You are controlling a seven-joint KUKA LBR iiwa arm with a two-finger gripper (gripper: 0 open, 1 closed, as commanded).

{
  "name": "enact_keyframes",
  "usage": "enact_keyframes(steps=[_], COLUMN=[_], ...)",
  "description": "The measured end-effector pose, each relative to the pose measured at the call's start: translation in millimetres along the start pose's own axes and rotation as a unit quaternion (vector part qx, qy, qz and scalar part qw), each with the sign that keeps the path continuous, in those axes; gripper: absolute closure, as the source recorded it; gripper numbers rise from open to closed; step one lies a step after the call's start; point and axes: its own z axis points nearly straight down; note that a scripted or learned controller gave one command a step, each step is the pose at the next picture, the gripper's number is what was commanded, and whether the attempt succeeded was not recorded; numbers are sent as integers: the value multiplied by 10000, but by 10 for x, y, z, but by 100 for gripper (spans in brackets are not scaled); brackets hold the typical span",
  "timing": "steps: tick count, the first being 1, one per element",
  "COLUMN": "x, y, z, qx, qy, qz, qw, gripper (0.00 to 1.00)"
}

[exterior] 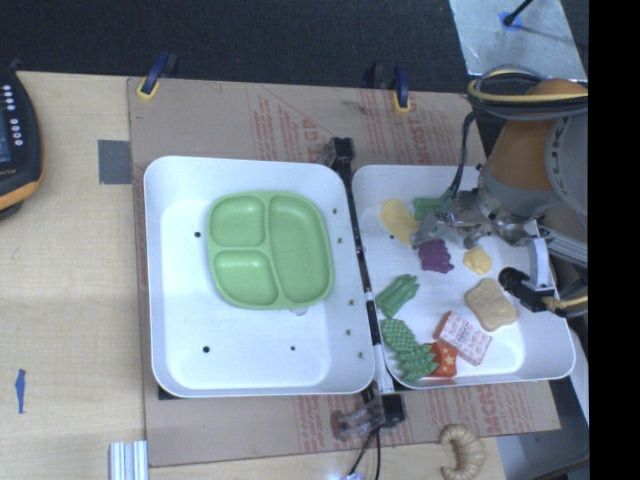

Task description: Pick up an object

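My gripper (447, 225) hangs low over the upper middle of the right bin (540, 363), on the grey arm with its orange band (520, 150). A purple grape bunch (436, 257) lies just below it. A green piece (430, 206) sits right at its upper left, partly hidden. To its left lies a yellow piece (397, 219), and a small yellow piece (478, 260) lies to its lower right. I see nothing lifted off the bin floor.
The right bin also holds a tan bread slice (490, 305), a red-and-white packet (464, 338), two green vegetables (397, 293) (404, 345) and a red piece (444, 360). In the left bin (170, 268) rests a green divided plate (270, 249).
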Motion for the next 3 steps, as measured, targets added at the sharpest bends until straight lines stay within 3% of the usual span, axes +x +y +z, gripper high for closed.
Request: enact_keyframes(steps=[1,2,3], x=[309,-65,375], y=[-388,149,-447], z=[8,-7,8], qx=[47,-7,57], qy=[14,-4,19], qz=[-2,-8,-7], qw=[10000,10000,10000], gripper=[0,0,0])
